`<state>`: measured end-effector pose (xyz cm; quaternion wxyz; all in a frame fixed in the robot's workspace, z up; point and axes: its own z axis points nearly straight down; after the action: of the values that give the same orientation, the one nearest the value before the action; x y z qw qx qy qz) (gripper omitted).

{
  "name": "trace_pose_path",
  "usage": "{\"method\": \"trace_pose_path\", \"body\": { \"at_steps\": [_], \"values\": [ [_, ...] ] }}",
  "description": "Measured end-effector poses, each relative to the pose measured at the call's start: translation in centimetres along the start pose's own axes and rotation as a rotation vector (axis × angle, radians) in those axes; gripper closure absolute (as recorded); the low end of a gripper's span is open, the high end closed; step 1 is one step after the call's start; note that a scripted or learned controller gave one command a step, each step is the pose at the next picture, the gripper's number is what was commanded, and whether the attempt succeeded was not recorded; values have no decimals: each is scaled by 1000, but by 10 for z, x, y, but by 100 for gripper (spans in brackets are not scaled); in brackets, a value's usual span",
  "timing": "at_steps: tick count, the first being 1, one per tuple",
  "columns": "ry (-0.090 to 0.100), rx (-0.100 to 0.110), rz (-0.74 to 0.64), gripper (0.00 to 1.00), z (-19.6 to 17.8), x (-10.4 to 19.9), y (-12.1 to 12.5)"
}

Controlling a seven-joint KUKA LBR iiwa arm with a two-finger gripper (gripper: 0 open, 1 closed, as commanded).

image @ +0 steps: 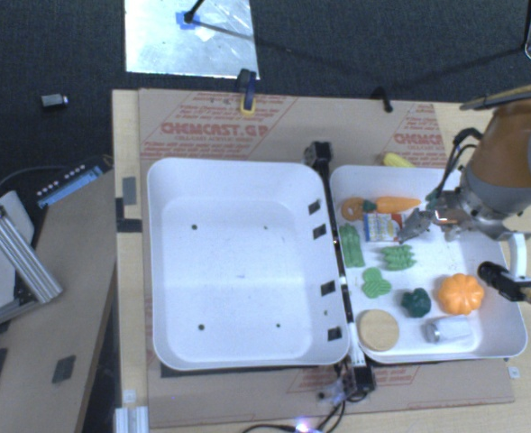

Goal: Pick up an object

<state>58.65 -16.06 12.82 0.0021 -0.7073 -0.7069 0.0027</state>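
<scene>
The right bin (pixel 504 332) holds several toy foods. Along its far side lie an orange carrot (pixel 397 204), an orange ring (pixel 352 209) and a small white box with blue and red print (pixel 381 229). Nearer are a green strip (pixel 351 246), a ridged green piece (pixel 398 258), a green leafy piece (pixel 376 285), a dark green broccoli (pixel 416 302), an orange pumpkin (pixel 460 293), a tan disc (pixel 379 329) and a pale can (pixel 447 331). My gripper (pixel 418 224) hangs low over the bin's middle, just right of the small box and above the ridged green piece.
The left bin (pixel 238 260) sits beside the right one, with black clips along the shared wall (pixel 330 242). A yellow banana-like item (pixel 397 161) lies on the cardboard behind the right bin. The arm's black fitting (pixel 504 280) reaches over the bin's right side.
</scene>
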Motion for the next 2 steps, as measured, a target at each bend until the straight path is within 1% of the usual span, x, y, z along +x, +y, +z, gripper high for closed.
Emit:
{"method": "trace_pose_path", "body": {
  "at_steps": [1,2],
  "values": [
    [8,17,-13,0,44,0,76],
    [9,23,-10,100,32,-1,73]
  ]
}}
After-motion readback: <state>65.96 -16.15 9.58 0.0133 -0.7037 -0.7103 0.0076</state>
